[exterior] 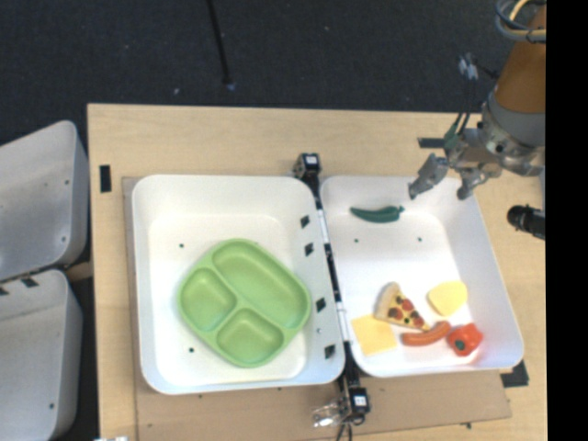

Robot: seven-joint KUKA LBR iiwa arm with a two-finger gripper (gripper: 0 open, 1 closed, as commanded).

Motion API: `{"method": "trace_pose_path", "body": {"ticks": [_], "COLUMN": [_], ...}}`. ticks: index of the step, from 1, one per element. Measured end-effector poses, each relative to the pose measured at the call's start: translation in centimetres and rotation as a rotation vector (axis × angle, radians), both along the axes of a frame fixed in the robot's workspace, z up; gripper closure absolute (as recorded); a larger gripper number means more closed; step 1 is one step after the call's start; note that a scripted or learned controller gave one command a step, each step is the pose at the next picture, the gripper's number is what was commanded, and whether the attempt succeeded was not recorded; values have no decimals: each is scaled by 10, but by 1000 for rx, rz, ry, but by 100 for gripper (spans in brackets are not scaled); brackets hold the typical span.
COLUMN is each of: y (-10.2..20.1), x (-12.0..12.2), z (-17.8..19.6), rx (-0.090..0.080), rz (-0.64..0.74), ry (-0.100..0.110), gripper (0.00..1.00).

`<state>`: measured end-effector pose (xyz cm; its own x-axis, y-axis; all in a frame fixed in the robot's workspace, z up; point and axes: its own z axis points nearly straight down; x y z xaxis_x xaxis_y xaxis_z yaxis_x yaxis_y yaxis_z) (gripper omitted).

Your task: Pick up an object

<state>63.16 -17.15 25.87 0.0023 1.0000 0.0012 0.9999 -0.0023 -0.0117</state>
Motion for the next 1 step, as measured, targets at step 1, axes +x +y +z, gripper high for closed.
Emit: {"method": "trace_pose_path", "body": {"ticks": [1], "y": [0], "x": [2], "z": [8], "rx": [-2], "rz": [2], "ry": [-13], "gripper": [0]}}
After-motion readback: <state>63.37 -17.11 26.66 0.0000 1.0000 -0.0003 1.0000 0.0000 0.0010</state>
